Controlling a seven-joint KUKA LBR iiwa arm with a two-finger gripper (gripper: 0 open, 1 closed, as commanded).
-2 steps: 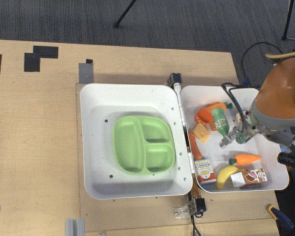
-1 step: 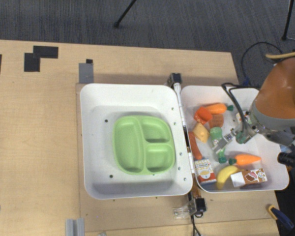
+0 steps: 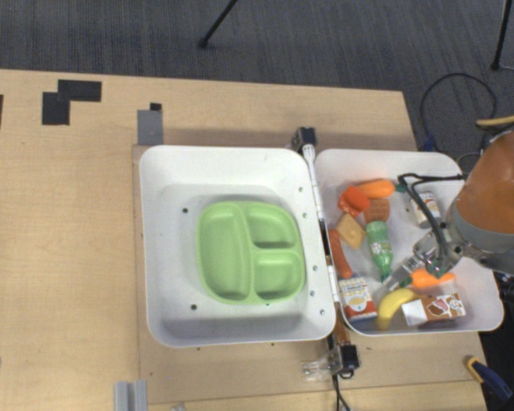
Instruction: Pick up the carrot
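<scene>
A small orange carrot [image 3: 432,276] lies in the right white bin [image 3: 488,315], near its front right. My gripper [image 3: 433,262] hangs directly over it at the end of the grey arm with the orange band [image 3: 497,187], and its tip covers part of the carrot's top. From this view I cannot tell whether the carrot is gripped or just lying under the tip. A bigger orange and red toy [image 3: 366,194] rests at the back of the same bin.
Around the carrot in the right bin are a yellow banana [image 3: 393,303], a small carton [image 3: 437,308], a green bottle [image 3: 378,245], a tan block [image 3: 350,229] and another carton [image 3: 356,296]. The left bin [image 3: 163,229] holds a green divided plate [image 3: 250,251].
</scene>
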